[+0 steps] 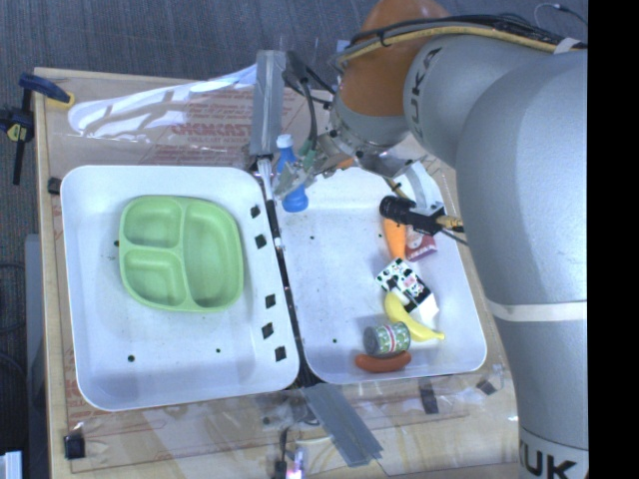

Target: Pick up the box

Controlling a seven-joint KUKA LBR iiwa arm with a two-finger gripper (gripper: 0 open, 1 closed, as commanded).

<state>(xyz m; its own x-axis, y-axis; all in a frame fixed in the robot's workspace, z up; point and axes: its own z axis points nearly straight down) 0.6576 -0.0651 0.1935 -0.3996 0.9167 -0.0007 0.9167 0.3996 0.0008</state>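
Black-and-white, the box [406, 285] lies in the right bin [329, 297] beside the banana [411, 324], so the gripper [293, 180], perhaps clenched on the bottle [291, 176], should release first.

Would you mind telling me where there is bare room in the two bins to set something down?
The right bin has bare floor in its left half, between the divider and the banana. The left bin is free along its front edge, below the green divided plate. The right bin's right side is crowded: toy cow, can, carrot.

The hand's [292, 180] grip is too cluttered to tell.
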